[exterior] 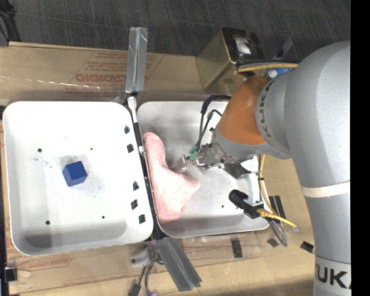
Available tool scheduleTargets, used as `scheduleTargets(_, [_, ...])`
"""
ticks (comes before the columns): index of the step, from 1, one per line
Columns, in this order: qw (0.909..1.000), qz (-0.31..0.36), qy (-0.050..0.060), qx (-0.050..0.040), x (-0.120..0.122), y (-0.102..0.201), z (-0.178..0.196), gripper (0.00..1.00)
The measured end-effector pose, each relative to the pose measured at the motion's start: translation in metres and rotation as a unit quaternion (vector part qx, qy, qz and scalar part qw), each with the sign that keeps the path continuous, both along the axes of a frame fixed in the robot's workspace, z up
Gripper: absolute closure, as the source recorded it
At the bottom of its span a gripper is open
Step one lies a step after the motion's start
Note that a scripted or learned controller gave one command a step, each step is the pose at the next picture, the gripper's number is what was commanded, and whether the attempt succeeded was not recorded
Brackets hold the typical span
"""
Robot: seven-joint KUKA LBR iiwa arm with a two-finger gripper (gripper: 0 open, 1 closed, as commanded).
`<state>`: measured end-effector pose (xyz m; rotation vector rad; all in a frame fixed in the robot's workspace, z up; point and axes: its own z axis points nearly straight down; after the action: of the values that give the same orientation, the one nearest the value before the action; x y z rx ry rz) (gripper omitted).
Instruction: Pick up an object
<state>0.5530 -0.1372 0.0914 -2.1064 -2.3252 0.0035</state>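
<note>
A pink sock-shaped soft thing (166,180) lies in the right bin (179,113), along its left wall. My gripper (192,160) hangs low over the right bin, its tip just right of the pink thing's middle and close to touching it. In the left bin (24,128) a small blue cube (74,172) sits near the middle. The arm covers the right part of the right bin.
A metal divider (135,60) runs between the two bins, with black clips along the shared wall. A cardboard sheet (61,73) lies under the bins. A tan box (225,54) stands behind the right bin.
</note>
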Motion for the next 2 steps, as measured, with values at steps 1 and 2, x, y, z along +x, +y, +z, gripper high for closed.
scheduleTargets(1, [1.0000, 0.002, 0.001, 0.0002, 0.0002, 0.0002, 0.0095, 1.00])
scheduleTargets(2, [1.0000, 0.002, 0.001, -0.0001, 0.0002, -0.0001, 0.0096, 0.00])
